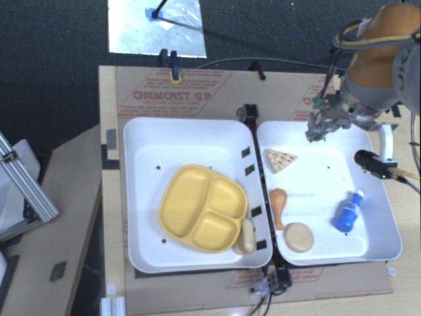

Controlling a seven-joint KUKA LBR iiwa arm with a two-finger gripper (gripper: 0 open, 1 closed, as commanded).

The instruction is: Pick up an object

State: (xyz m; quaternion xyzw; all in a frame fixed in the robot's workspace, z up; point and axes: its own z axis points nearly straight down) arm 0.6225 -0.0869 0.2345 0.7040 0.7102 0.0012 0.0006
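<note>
The gripper (318, 131) hangs over the far edge of the right bin (378, 239), nothing visibly between its tips, though I cannot tell how wide it stands. Below it lie 4 things: a pizza slice (280, 159), a drumstick (279, 206), a round bun (298, 237) and a blue bottle (348, 211). The left bin (148, 143) holds a yellow divided tray (202, 207) with a small bread roll (247, 236) touching its near right corner.

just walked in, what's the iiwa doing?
Pick attempt, nothing held yet. The gripper hangs over the far end of the right bin, just beyond the pizza slice. A drumstick, round bun and blue bottle also lie in that bin. The left bin holds a yellow divided tray with a bread roll beside it.
</note>
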